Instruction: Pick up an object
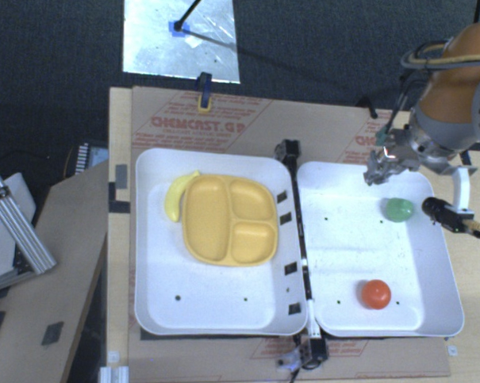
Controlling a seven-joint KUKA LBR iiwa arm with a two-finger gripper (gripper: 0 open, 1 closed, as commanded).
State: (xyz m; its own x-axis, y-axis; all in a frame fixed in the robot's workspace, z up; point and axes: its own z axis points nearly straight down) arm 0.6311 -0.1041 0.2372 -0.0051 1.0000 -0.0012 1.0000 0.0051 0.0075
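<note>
Your gripper (380,171) is hanging over the far edge of the right bin (340,255), and honestly the fingers are too small and blurry to say whether they're wide or pinched, so I can't tell. Nothing visibly sits between them. In that bin you've got a green ball (398,209), roundish and matte, near the far right corner just beside the gripper, and an orange-red ball (374,293), smooth and a bit shiny, well apart toward the near side. The left bin (152,302) holds a yellow divided plate (227,220), smooth plastic with three compartments, rounded corners. A banana (175,196) peeks out along its left edge, partly hidden under the plate. The arm (459,77) gets cut off at the top right.
</note>
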